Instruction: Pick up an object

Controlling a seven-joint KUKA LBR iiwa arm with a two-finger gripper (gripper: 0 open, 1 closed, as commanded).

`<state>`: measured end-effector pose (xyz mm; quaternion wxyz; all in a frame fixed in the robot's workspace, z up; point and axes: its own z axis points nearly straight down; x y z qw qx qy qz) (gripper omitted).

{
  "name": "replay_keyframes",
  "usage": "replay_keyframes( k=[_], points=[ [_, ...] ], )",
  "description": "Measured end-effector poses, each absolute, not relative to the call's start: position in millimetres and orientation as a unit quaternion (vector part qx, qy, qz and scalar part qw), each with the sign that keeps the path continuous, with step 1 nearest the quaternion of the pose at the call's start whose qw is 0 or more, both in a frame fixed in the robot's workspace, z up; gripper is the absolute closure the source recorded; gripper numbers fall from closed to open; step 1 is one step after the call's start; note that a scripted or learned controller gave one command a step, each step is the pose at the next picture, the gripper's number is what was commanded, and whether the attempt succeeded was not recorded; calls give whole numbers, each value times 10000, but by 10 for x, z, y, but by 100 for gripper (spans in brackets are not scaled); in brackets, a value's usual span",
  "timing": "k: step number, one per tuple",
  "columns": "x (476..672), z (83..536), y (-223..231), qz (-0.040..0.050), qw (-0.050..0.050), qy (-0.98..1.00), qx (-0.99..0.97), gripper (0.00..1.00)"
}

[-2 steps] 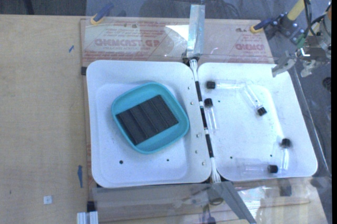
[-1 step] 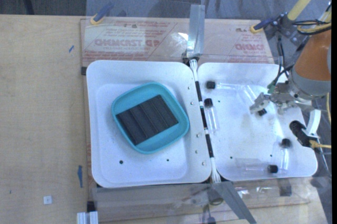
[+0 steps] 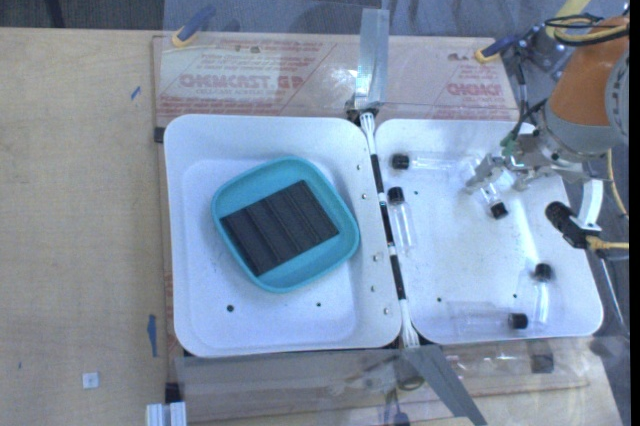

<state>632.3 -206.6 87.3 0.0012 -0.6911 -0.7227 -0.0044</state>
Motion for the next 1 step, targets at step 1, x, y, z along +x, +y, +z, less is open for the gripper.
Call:
replay_keyframes(
  k=[1],
  points=[
    [6335, 989, -2076, -33, -25, -7235, -6903, 100]
  ],
)
